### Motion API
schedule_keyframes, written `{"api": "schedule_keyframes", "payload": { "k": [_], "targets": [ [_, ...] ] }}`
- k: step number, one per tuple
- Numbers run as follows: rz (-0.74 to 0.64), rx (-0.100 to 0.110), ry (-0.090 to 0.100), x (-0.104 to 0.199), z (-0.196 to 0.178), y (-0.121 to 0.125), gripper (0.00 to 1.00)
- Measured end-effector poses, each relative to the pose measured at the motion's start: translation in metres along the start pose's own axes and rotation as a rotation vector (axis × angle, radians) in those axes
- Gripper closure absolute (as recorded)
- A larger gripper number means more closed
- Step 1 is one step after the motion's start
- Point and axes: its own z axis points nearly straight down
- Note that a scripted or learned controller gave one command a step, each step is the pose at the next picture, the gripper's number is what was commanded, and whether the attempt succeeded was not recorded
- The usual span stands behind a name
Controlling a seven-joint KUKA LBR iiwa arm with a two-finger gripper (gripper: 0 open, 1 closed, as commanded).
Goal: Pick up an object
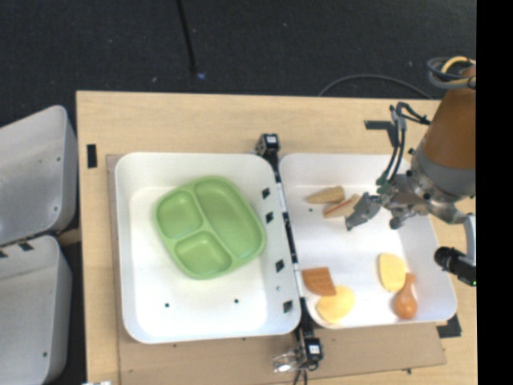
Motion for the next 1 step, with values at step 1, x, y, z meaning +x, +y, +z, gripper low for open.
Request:
{"api": "schedule_keyframes", "payload": {
  "k": [1],
  "targets": [
    [-0.003, -0.013, -0.002, 0.0003, -0.0063, 0.0023, 0.00]
  ]
}}
